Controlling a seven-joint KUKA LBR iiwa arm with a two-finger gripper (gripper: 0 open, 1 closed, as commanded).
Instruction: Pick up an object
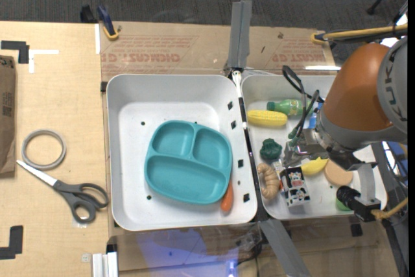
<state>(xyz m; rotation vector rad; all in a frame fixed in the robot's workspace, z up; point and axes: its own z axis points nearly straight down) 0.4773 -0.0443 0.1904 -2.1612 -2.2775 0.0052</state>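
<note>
Toy foods crowd the right bin (259,84): broccoli (271,150), corn cob (266,117) and a banana (314,166) beside the gripper (295,188), which hangs low near the bin's near wall; whether its fingers grasp anything cannot be told. Further left, scissors (65,191) and a tape roll (43,148) lie on the bench, and a teal divided plate (188,162) with a carrot (226,199) at its near right edge fills the left bin (123,139).

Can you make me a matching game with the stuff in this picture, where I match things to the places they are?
Things:
1. teal plate
2. scissors
3. yellow corn
4. tape roll

Places:
A. in the right bin
B. on the bench, just above the scissors
C. in the left bin
D. on the bench, left of the bins, lowest down

Pairs: 1-C, 2-D, 3-A, 4-B
</note>
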